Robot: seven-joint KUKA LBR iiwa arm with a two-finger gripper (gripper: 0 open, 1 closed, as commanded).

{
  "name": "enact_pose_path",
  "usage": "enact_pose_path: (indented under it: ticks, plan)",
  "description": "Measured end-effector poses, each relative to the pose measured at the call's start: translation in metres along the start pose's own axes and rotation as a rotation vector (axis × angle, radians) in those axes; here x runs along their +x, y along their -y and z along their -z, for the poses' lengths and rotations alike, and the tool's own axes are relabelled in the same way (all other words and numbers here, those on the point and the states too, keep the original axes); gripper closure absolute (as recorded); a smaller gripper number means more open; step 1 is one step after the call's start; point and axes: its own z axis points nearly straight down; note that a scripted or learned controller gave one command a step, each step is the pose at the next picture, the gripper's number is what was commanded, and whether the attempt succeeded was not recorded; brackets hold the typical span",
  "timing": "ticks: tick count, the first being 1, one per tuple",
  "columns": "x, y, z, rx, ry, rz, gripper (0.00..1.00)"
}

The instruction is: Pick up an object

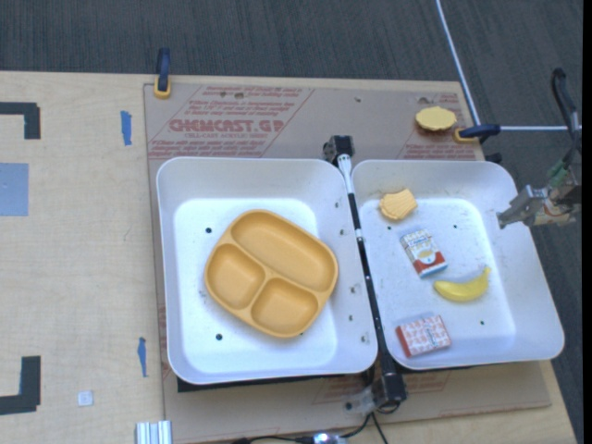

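I see a pale wooden bench (74,276) under a cardboard sheet (277,118), with dark carpet (277,17) beyond. Two white bins sit side by side on it. The left bin (185,211) holds a yellow divided plate (270,273). The gripper (523,209) hangs at the right bin's (532,294) far right rim, above the wall; how far it is spread, I cannot tell. Inside that bin lie a banana (462,287), a red-and-white carton (423,252), a pink patterned packet (424,335) and an orange biscuit-like piece (399,204), all apart from the gripper. A yellow disc (435,119) rests on the cardboard behind.
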Motion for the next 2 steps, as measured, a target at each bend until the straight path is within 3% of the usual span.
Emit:
enact_pose_path:
  ticks: [1, 2]
  plan:
    - [0.037, 0.023, -0.147, 0.002, -0.001, 0.000, 0.00]
    - [0.101, 0.010, -0.165, 0.000, -0.003, 0.001, 0.00]
